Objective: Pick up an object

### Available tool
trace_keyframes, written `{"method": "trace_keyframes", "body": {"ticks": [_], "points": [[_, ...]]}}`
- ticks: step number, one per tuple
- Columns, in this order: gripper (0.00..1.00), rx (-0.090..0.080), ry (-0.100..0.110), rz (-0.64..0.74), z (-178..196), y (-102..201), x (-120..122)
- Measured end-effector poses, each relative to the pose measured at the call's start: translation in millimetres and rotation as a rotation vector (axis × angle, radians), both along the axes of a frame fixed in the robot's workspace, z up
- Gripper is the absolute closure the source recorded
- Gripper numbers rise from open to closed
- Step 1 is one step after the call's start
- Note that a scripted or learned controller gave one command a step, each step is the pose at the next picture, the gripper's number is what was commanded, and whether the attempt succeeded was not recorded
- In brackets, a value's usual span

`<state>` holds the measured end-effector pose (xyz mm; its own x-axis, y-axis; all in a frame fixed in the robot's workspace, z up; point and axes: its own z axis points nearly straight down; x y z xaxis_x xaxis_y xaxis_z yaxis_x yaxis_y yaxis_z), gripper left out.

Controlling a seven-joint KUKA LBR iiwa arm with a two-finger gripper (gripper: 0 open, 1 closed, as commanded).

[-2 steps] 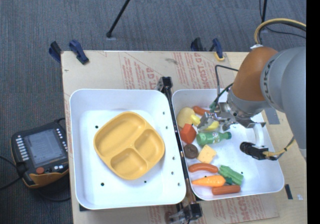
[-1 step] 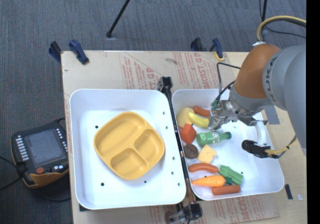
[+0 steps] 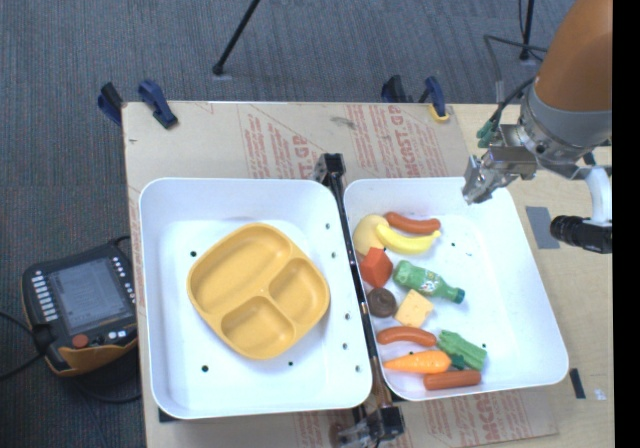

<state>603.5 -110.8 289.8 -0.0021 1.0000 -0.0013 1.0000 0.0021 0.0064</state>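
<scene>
1. Gripper (image 3: 480, 186) above the far right corner of the right bin (image 3: 535, 286), over its rim; finger spread too small to tell; nothing visibly held.
2. Toy food crowded in that bin's left half: hot dog (image 3: 412, 224), banana (image 3: 405, 241), green bottle (image 3: 428, 283), cheese wedge (image 3: 414, 309), carrot (image 3: 418, 363).
3. Bare white floor along the bin's right side.
4. Yellow divided plate (image 3: 258, 289) in the left bin (image 3: 165, 236), well apart from the gripper.
</scene>
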Motion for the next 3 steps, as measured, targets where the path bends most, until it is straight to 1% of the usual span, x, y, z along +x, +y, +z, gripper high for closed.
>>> {"method": "trace_keyframes", "body": {"ticks": [1,2,3], "points": [[1.00,-0.002,-0.001,-0.002,147,-25,-52],[1.00,-0.003,-0.002,-0.001,249,-71,-67],[1.00,-0.005,-0.007,0.005,259,-69,-65]]}}
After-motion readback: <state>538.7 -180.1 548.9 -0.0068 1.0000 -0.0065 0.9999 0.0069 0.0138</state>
